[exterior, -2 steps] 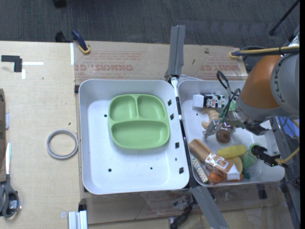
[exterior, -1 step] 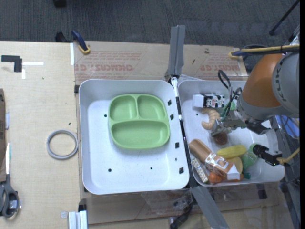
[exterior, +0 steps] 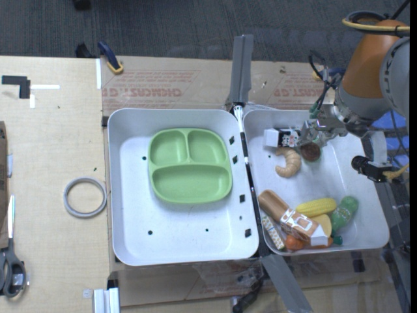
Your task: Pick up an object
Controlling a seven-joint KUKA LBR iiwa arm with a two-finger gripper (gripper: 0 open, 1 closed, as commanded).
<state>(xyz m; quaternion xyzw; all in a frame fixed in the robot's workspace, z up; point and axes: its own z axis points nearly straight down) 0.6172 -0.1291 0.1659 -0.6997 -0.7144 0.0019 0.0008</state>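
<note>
The right bin (exterior: 365, 175) holds the loose objects. A tan croissant (exterior: 288, 163) lies near its upper middle, with a small white and black box (exterior: 280, 137) just above it. A dark brown round piece (exterior: 311, 151) sits right of the croissant. My gripper (exterior: 315, 134) hangs over the bin's far side, directly above that brown piece and close to it. Whether it touches the piece is unclear. Along the near side lie a hot dog bun (exterior: 273, 204), a yellow corn cob (exterior: 316, 207), a green vegetable (exterior: 345, 211) and a small carton (exterior: 305, 227).
The left bin (exterior: 130, 227) carries a green divided plate (exterior: 190, 165). A divider post (exterior: 242, 67) rises between the bins. On the bench at left lie a tape ring (exterior: 85, 196) and scissors (exterior: 13, 269). The arm's orange band (exterior: 368, 64) stands over the right bin's far corner.
</note>
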